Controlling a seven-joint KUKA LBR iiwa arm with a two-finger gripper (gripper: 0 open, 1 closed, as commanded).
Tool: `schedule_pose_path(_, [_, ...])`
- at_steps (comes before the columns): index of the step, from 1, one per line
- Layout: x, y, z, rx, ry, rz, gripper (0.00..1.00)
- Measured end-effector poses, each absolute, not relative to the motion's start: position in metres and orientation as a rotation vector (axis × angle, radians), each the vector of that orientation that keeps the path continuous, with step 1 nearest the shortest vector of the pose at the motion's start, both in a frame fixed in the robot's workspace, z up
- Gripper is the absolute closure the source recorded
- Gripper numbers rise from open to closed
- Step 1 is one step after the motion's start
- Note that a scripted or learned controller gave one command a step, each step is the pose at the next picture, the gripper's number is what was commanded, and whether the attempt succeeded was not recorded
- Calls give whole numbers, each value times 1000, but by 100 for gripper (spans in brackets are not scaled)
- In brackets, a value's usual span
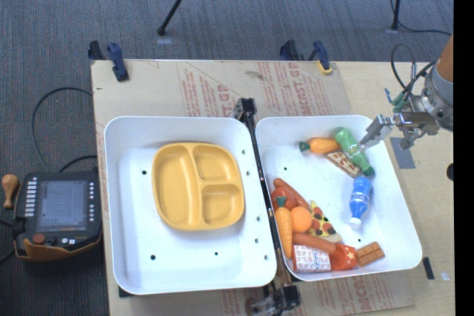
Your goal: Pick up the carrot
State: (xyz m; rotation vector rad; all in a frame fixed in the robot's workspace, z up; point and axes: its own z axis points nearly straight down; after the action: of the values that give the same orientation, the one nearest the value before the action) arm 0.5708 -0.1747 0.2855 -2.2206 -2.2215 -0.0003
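While the end effector [364,142], fingers' state indiscernible, hovers over the green bottle [349,145], it risks missing the carrot [284,230] crowded among toys.

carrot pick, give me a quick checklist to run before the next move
1. Carrot in sight, lying at the right bin's left edge: ok.
2. Carrot free of neighbours: not ok, an orange ball and red toys crowd it.
3. End effector over the carrot: not ok, it is near the green bottle at the bin's far side.
4. Second carrot-like toy near the end effector, target sure: cannot tell.
5. End effector carries nothing: cannot tell.
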Motion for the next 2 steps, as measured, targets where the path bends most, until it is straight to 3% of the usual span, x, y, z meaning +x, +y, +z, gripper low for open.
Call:
schedule_pose_path(1, [643,-148,144,-2670,-1649,3,0])
schedule_pose_path(2, [624,-143,87,-2776,-1464,4,0])
